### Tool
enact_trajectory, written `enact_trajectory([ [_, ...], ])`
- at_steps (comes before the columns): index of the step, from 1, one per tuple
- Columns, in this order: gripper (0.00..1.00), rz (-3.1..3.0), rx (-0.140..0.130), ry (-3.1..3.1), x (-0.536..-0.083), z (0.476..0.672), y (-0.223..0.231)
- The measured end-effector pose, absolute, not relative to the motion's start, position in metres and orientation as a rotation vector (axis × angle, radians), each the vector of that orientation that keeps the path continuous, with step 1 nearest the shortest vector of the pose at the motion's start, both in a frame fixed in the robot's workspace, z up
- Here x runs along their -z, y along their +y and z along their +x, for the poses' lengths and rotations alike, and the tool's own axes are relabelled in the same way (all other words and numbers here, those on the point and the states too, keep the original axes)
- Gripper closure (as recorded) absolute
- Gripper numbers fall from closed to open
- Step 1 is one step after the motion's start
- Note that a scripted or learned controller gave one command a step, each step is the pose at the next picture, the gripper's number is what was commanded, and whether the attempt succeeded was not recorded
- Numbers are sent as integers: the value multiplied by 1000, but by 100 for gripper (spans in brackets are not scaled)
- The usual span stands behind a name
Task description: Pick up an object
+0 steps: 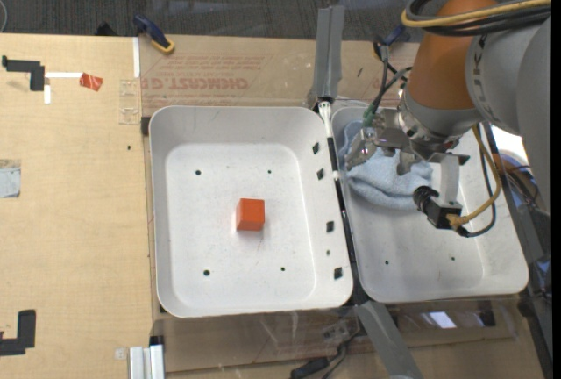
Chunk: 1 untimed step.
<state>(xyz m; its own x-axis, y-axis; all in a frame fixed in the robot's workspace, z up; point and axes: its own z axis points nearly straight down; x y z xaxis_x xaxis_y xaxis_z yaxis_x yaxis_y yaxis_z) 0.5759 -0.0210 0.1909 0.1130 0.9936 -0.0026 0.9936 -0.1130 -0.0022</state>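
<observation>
An orange-red cube (251, 215) sits alone near the middle of the left bin (175, 263). In the right bin (438, 268) a crumpled pale blue cloth (386, 182) lies against the upper left wall. My gripper (386, 151) hangs low over that cloth, right at its top, with the arm's orange band above it. The wrist body hides the fingertips and part of the cloth.
A black cable with a yellow loop (456, 215) dangles from the wrist over the right bin. A divider rail (335, 184) separates the two bins. Brown cardboard (70, 193) covers the bench to the left, with a small red item (90, 82) at its far end.
</observation>
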Motion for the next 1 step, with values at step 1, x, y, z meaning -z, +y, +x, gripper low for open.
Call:
enact_trajectory([
  [1, 0, 2546, 5, 1840, -191, 571, -28],
])
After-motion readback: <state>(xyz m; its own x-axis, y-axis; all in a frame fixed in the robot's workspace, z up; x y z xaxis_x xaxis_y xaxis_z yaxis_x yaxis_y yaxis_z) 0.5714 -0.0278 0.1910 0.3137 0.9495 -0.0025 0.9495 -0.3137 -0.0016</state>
